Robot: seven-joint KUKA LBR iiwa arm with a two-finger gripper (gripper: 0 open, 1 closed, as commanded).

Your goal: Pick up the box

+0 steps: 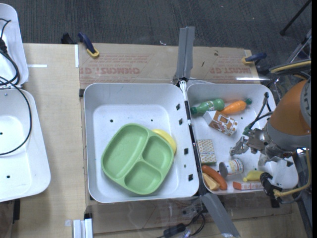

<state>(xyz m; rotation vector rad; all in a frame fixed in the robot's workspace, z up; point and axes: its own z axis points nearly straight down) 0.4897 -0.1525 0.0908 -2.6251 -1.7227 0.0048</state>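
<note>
We are hovering our gripper (243,145), grip unclear, beside the can (231,167), the box (224,123) lying just beyond.

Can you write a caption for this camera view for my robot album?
Grey arm's gripper hovers in the right white bin above a small metal can, near an orange-and-white carton box.

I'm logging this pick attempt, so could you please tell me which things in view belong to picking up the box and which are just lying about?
Belong to the job:
- box, right bin
- tool

Just lying about:
- green plate, left bin
- yellow thing under it
- toy carrot
- green bottle
- can
- patterned block
- hot dog
</note>
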